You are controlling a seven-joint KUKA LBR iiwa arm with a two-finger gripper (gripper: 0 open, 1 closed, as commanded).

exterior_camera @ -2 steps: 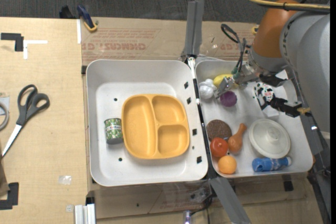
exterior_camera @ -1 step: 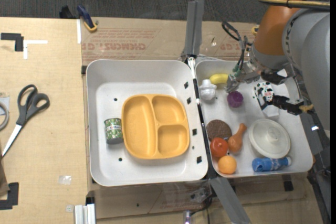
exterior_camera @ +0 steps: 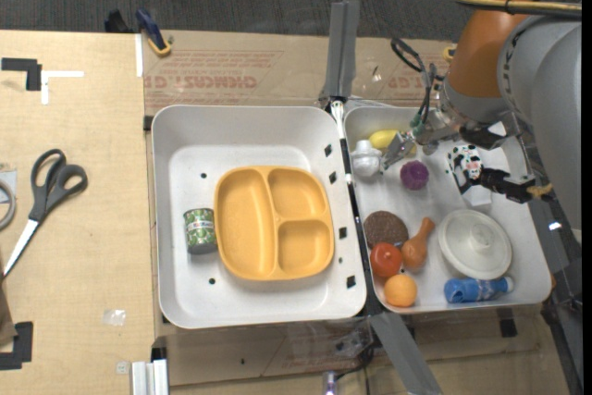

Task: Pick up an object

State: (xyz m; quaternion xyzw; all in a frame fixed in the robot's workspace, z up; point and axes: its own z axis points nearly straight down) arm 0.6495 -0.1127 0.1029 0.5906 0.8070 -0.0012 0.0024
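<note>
The right bin holds several small objects. At its far left are a yellow lemon-shaped piece, a white piece and a purple ball. My gripper hangs low at the far end of this bin, just right of the yellow piece and above the purple ball. Nearer the front lie a brown round disc, a red tomato, an orange fruit, an orange drumstick-shaped piece, a white lidded bowl and a blue bottle. A black-and-white toy sits under the arm.
The left bin carries a yellow divided plate and a green can beside it. Scissors lie on the wooden bench at left. The grey and orange arm covers the right bin's far right corner.
</note>
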